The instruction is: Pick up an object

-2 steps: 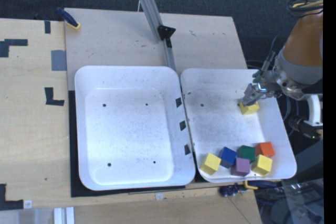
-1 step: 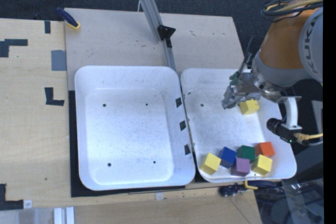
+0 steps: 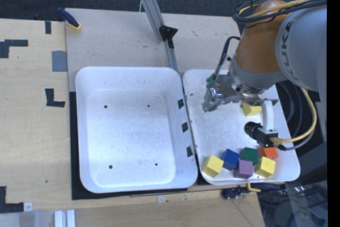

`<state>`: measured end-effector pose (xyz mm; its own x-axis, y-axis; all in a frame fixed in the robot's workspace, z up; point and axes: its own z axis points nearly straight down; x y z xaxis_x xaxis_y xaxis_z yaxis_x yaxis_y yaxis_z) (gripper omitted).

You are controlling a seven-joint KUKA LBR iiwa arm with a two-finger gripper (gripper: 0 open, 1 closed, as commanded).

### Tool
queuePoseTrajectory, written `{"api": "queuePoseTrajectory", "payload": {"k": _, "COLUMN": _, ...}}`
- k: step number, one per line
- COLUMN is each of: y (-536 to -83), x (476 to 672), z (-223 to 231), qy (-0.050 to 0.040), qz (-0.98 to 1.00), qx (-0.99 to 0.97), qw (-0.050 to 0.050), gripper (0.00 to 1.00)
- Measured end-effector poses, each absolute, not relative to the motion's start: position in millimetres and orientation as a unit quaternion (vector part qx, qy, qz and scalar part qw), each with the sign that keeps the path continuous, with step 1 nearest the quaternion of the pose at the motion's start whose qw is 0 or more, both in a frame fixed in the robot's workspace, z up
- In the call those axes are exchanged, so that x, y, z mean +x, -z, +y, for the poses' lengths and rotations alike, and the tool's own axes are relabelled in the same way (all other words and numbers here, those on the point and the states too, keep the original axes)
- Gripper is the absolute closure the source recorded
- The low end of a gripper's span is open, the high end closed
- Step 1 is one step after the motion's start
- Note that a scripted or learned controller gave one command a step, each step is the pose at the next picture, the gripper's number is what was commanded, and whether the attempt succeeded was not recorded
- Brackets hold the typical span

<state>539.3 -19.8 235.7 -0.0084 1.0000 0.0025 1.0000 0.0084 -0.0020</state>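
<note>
Camera view: end effector [image 3: 211, 102] at right-centre of frame over right bin [image 3: 197, 114], finger state not discernible; coloured blocks [image 3: 241, 162] clustered at lower right.

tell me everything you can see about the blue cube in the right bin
The blue cube is a small solid-coloured block with matte faces, looking like painted wood or foam. It lies in the right bin, near its front edge, within a cluster of blocks. A yellow cube sits just to its left, a purple cube to its right, and a green cube beyond that; whether they touch is unclear. It sits slightly turned. The gripper is well away from it.
</note>
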Motion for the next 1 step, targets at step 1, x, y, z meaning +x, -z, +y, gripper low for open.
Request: {"api": "queuePoseTrajectory", "payload": {"k": 1, "y": -233.5, "x": 522.4, "z": 41.3, "qy": -0.0006, "qz": -0.710, "qx": -0.704, "qw": 0.002, "gripper": 1.00}}
